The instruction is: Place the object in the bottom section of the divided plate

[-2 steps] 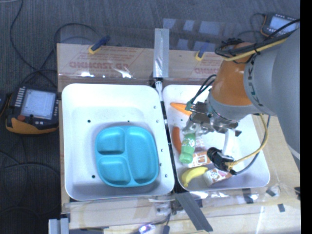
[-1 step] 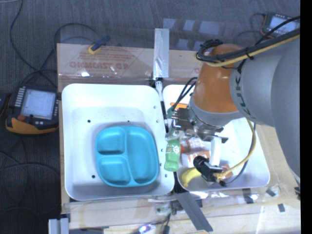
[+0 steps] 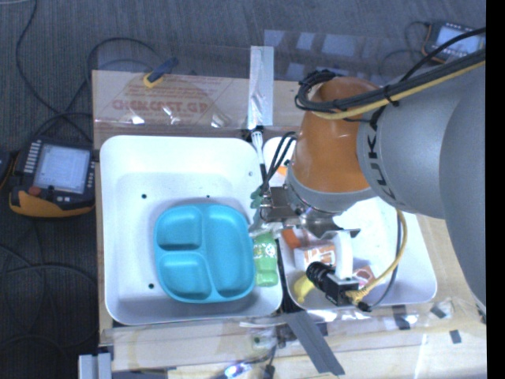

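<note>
Light-blue divided plastic plate [image 3: 203,251] still bare; placing not done. Claw [image 3: 304,226] right of plate, over right bin clutter; grip state unclear, cannot tell.

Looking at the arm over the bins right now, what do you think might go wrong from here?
The green object sits on the divide between the two bins, right beside the blue divided plate; a nudge may drop it into the wrong bin. The right bin is crowded with small items packed close together, so a grasp might catch the wrong one. The arm's wrist hides much of that bin from the camera.
</note>
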Available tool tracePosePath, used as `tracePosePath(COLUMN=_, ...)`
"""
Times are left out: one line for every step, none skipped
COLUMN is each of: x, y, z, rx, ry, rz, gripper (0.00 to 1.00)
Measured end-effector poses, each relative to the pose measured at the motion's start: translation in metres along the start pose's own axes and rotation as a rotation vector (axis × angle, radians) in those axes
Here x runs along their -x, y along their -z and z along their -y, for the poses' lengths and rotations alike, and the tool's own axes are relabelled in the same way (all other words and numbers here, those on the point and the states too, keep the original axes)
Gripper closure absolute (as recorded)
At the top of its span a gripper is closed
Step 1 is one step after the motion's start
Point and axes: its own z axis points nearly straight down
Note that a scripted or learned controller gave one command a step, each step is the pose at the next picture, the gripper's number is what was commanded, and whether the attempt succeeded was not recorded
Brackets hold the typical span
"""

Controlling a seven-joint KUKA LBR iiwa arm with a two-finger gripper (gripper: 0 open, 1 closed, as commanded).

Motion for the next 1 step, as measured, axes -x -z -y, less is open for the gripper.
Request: tracePosePath(x=0.0537, y=-0.0507, z=0.0013, rx=-0.001, ry=0.112, rz=-0.002, gripper=1.0)
